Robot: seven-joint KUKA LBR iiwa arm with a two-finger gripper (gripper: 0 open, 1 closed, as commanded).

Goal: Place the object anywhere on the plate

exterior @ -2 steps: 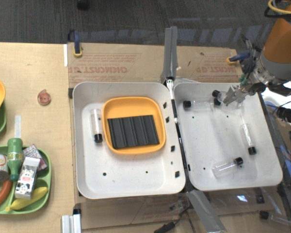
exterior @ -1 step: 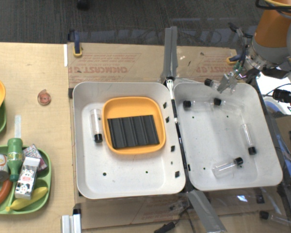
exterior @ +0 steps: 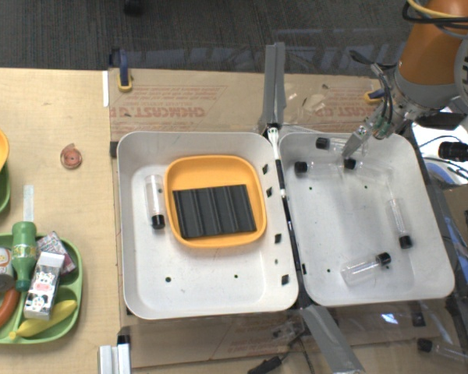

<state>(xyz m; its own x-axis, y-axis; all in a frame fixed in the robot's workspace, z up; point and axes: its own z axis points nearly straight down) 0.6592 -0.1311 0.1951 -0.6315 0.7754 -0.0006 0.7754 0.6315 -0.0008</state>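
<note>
An orange plate [exterior: 174, 179] sits in the left bin [exterior: 140, 271] with a dark ridged block [exterior: 214, 211] lying on it. Just left of the plate lies a clear vial with a black cap [exterior: 154, 201]. The gripper [exterior: 361, 141] hangs over the back of the right bin [exterior: 429, 279], pointing down and to the left. Its tip is just above a black-capped vial [exterior: 349, 162] on the bin floor; whether they touch is unclear. More clear vials lie in that bin: one at the right [exterior: 398, 220] and one near the front [exterior: 365, 268].
Two more black caps [exterior: 321, 142] [exterior: 300, 166] lie at the back left of the right bin. A metal divider post [exterior: 274, 84] stands between the bins at the back. A green tray of toy food [exterior: 27, 287] rests on the wooden table at far left.
</note>
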